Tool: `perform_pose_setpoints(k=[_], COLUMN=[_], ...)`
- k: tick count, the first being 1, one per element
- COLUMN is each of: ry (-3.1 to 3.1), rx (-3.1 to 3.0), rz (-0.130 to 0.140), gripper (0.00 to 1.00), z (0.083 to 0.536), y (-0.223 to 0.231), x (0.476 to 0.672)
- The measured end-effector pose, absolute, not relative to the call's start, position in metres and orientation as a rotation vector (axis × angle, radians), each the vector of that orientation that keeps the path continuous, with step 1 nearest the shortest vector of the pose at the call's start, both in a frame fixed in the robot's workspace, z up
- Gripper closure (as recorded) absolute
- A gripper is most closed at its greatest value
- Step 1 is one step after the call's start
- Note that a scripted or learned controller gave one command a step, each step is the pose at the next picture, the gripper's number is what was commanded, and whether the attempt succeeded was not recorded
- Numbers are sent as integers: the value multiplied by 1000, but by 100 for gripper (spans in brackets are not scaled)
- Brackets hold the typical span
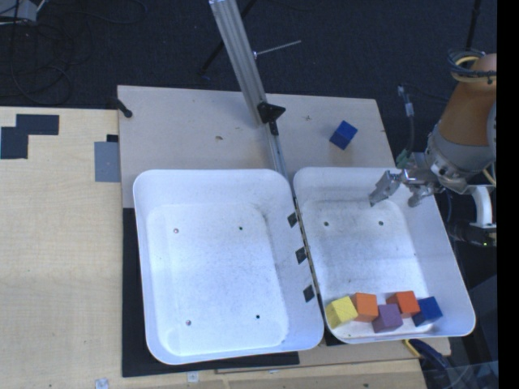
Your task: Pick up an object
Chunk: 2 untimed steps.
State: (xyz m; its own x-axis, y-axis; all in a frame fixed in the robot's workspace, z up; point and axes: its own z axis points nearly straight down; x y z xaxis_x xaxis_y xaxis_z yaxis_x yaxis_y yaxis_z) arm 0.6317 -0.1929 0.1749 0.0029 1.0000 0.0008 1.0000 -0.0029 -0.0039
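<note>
A: Arm position? The grey arm with the orange band [473, 108] reaches in from the right; its two-finger tool [401, 189] hangs over the far right corner of the right-hand shallow white bin [454, 258].

B: Tool state? Fingers spread apart, nothing between them.

A: Objects? Five small blocks clustered at the near edge of the right bin: yellow cube [342, 309], orange cube [366, 305], purple cube [388, 318], red-orange cube [405, 301], dark blue cube [427, 309]. They sit close together, some touching, well apart from the tool.

B: Anything else? A lone blue cube [343, 134] lies on the pale worktop [186, 128] beyond the right bin. The left-hand white bin [154, 217] sits beside the right one. A slanted grey aluminium rail [243, 63] rises behind where the bins meet.
</note>
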Motion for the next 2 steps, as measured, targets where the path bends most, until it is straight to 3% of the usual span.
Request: perform_pose_setpoints(k=[1, 2], ry=[-2227, -2223], rx=[-2220, -2217], rz=[-1, 3], gripper=[0, 0], z=[180, 176], y=[-209, -200], x=[663, 657])
